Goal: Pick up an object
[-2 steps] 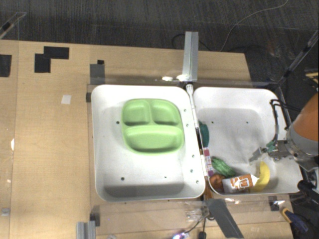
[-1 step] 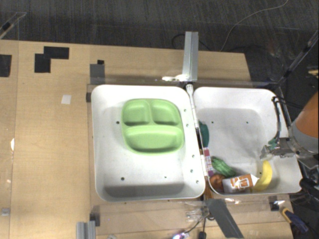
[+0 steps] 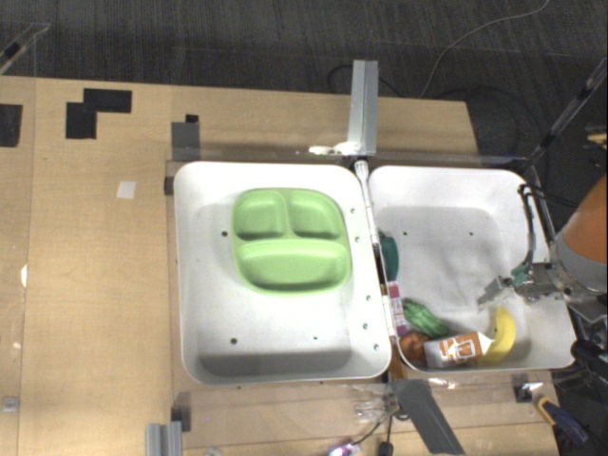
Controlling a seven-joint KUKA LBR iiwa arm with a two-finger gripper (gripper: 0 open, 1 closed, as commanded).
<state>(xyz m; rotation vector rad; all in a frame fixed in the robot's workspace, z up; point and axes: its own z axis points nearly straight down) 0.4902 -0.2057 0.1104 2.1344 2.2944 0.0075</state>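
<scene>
Gripper (image 3: pixel 501 290) sits at the right bin's (image 3: pixel 446 193) far right side, arm (image 3: pixel 584 236) w/ orange band coming in over the rim; can't tell whether it's released or clenched, and nothing is visibly caught in it. It hangs just above the banana (image 3: pixel 503 334), so that looks like the likeliest target. Items crowd the bin's near corner: banana upright-ish against the near wall, small carton (image 3: pixel 456 349) w/ orange label lying on its side just beside it, dark green vegetable (image 3: pixel 425 317) next to that, reddish round thing (image 3: pixel 411 347) at the corner, teal object (image 3: pixel 387 253) along the divider. Pile prob. slid there, making a clean grab awkward. Left bin (image 3: pixel 204 350) holds a green divided tray (image 3: pixel 289 237), flat, mid-bin, well apart from the arm.
</scene>
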